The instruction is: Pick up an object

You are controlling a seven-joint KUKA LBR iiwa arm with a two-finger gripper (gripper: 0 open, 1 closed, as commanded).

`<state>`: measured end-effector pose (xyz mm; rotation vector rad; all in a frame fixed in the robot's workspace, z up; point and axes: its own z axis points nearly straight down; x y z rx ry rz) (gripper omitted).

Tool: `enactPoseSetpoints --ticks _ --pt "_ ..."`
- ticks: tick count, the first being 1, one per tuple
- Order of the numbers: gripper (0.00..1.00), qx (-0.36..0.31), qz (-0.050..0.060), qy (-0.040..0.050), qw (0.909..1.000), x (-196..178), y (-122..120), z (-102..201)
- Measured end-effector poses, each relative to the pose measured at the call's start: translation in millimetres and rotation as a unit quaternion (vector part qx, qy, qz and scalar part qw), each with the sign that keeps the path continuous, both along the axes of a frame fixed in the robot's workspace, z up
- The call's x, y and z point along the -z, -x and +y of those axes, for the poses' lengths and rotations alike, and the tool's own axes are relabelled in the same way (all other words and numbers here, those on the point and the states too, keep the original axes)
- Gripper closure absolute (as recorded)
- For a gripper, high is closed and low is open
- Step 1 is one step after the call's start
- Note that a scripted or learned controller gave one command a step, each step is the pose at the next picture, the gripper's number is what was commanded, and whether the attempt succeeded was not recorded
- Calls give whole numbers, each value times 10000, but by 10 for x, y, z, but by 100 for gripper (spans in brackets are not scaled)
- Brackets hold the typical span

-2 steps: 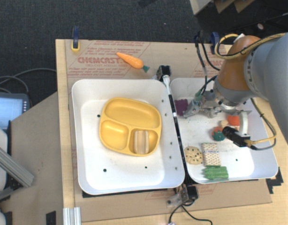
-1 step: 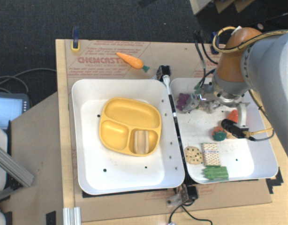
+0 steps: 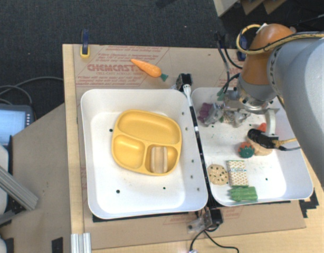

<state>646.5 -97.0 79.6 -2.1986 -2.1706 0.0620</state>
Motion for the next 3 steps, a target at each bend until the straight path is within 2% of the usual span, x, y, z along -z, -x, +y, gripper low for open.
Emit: enactPoseSetpoints --ticks 1,2,3 --pt "0 15 70 -3 10000 13 -47 -3" --pt "0 16 68 -17 10000 13 -49 -19" --pt "0 -53 -266 46 9996 -39 -177 36"
